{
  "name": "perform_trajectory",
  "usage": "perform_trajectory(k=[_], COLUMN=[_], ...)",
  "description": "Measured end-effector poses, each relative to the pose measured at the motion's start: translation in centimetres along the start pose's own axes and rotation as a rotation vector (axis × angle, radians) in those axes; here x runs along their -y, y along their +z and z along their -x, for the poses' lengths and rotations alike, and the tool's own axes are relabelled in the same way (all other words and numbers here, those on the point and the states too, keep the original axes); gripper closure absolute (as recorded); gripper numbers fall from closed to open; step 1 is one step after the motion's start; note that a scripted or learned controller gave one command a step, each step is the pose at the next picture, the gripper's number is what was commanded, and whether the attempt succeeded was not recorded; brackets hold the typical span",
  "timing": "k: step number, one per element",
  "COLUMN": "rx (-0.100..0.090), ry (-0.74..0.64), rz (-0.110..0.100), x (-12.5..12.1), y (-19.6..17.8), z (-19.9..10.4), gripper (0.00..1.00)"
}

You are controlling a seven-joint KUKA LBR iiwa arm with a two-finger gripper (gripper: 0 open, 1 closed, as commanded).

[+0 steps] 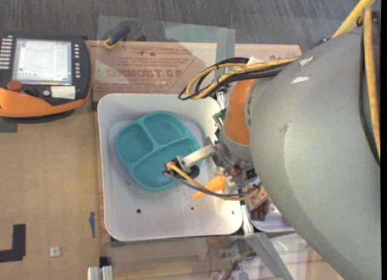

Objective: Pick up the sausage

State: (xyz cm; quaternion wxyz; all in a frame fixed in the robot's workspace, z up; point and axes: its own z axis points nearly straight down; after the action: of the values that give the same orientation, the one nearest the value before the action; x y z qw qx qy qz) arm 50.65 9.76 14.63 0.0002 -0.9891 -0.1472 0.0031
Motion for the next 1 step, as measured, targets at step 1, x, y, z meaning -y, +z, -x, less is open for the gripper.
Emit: perform_trajectory(k=[1], rx=[-0.002], ry=[0.066], rz=[0.005], x=[0.96], y=[-24.49], z=[-5.79], gripper=[1.0])
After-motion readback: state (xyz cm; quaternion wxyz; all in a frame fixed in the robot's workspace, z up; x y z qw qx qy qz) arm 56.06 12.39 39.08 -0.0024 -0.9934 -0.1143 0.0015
